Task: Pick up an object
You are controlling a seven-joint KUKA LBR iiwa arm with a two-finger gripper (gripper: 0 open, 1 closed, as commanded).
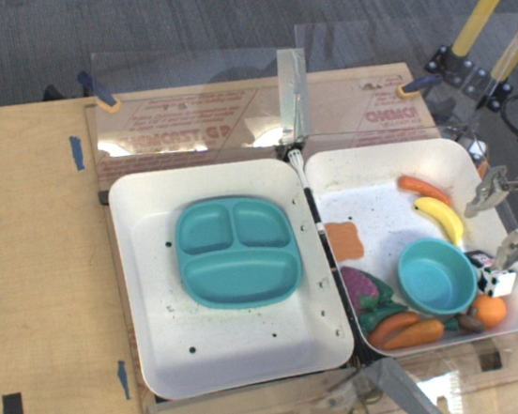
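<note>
Banana [441,221], a light, stiff, smooth toy lying far right in the right bin [367,163] beside the teal bowl [436,275], suits a mid-body pinch; gripper [511,215] hangs released at that bin's right rim.

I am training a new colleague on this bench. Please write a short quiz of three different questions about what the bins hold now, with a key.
1. True or false: the teal divided plate lies in the left bin.
2. Which thing touches the teal bowl at its upper right? A) banana B) purple toy C) orange square
3. Fill in: the gripper is at the ____ edge of the right bin.

Key: 1 true. 2 A, the banana. 3 right.
</note>
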